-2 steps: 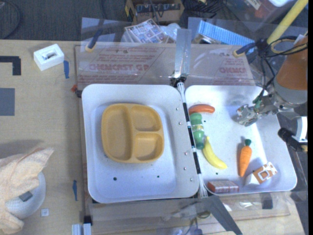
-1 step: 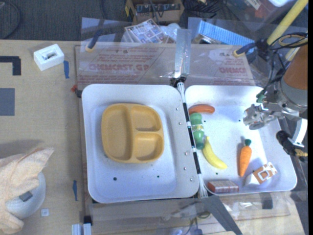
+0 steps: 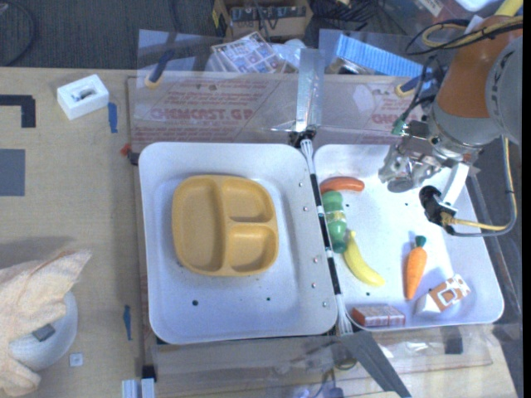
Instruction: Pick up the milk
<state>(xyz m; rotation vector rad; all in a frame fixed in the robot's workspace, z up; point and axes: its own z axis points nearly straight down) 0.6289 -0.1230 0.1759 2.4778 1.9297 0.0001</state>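
The milk (image 3: 448,293) is a small white carton with orange print. It lies tilted in the near right corner of the right bin (image 3: 473,259), just right of a carrot (image 3: 415,270). My gripper (image 3: 401,172) hangs over the far part of that bin, well away from the carton and up-left of it. Nothing shows in its grasp. The grey arm with its orange band (image 3: 469,81) reaches in from the upper right, and a black cable (image 3: 465,222) loops below the wrist.
The right bin also holds a red sausage (image 3: 342,184), a green bottle (image 3: 335,219), a banana (image 3: 362,259) and a small brown box (image 3: 377,315). A yellow divided plate (image 3: 224,224) sits in the left bin (image 3: 166,305). Clear plastic walls stand behind both bins.
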